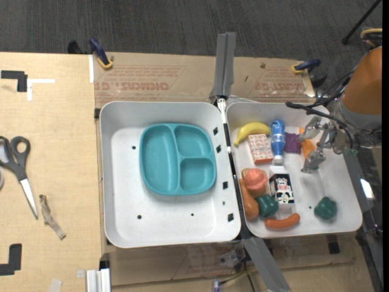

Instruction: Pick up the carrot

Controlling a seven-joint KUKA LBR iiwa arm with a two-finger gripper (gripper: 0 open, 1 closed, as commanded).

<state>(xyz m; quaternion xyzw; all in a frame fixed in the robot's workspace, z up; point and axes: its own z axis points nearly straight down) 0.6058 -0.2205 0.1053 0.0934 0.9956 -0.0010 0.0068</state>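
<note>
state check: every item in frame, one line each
Teal three-compartment plastic plate: flat in left white bin, nothing in it.
Yellow toy banana: lying in right white bin.
Blue plastic bottle: lying on its side.
Orange toy carrot: lying along right bin's left wall, untouched.
Grey-handled scissors: closed, on bench.
Gripper: over right bin, apart from carrot.

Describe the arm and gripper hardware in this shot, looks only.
Orange band on the arm at the view's right edge. Below it a metallic silver-grey gripper with thin fingers, and black cables looping around the wrist. No readable markings.
</note>
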